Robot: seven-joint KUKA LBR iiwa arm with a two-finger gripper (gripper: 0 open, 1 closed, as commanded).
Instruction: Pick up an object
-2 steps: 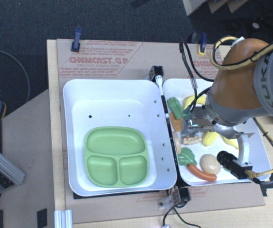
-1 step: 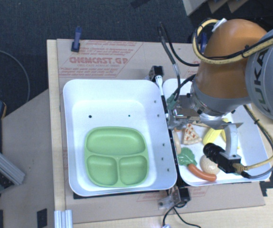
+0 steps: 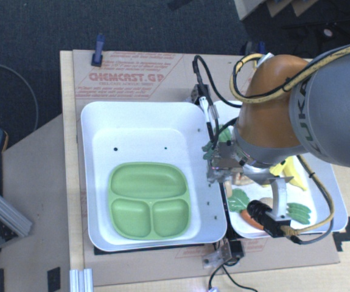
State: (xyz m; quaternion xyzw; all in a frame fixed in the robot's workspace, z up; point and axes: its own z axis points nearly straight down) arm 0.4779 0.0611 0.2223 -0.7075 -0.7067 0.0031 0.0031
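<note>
My gripper [image 3: 225, 170] hangs under the orange-banded wrist, low over the left side of the right bin [image 3: 339, 207], close to the wall shared with the left bin. The arm's bulk covers most of that bin. Around it lie small toy foods: a yellow piece [image 3: 291, 170], a green leafy piece [image 3: 238, 199], another green one [image 3: 299, 211], an orange carrot-like piece [image 3: 253, 220] and a bit of green [image 3: 224, 135] at the far side. Nothing can be seen held by the gripper.
The left bin [image 3: 101, 126] holds a light green divided plate [image 3: 150, 199] in its near half. Black cables [image 3: 202, 81] run from the bins' far junction to the wrist. A black bracket [image 3: 271, 222] on the arm hangs over the right bin's front.
</note>
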